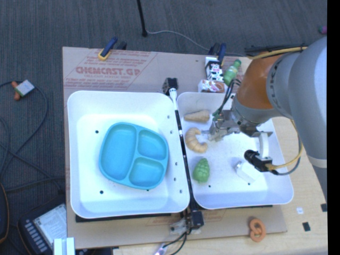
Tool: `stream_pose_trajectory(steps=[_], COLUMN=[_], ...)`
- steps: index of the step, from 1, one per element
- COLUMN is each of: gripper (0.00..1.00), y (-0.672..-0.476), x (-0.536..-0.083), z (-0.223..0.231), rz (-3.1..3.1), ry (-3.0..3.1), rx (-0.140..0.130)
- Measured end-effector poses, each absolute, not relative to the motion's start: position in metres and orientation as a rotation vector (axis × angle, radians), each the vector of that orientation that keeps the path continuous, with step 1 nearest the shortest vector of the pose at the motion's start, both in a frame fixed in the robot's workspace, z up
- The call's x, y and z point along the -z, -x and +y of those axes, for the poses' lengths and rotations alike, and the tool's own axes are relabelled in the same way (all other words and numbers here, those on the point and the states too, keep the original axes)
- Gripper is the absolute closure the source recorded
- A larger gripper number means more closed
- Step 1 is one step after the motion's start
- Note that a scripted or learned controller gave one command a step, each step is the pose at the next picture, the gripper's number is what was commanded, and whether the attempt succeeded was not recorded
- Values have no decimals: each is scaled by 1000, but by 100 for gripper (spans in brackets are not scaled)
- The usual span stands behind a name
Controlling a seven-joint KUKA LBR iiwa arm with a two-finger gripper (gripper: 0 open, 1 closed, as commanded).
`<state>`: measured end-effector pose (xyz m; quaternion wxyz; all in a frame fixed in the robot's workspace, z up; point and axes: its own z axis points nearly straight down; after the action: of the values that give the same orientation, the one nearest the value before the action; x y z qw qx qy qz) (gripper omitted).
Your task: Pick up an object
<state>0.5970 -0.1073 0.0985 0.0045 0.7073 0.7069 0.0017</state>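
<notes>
The arm (305,97) enters from the 3 o'clock side, its grey upper link bulking large along the right edge. The orange band (256,86) sits above the wrist, toward 1 o'clock from frame centre. Below the band, the grey wrist (249,116) angles down and toward 9 o'clock. The gripper (217,132) is at the end of the wrist, just right of frame centre, pointing downward. Cables loop from the wrist toward 4 o'clock. Finger spacing cannot be read at this angle.
</notes>
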Motion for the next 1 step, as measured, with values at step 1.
stream_pose_trajectory(steps=[1], gripper=[100], y=[-639], x=[-116], z=[-109], rz=[2222], ry=[-2220], rx=[0])
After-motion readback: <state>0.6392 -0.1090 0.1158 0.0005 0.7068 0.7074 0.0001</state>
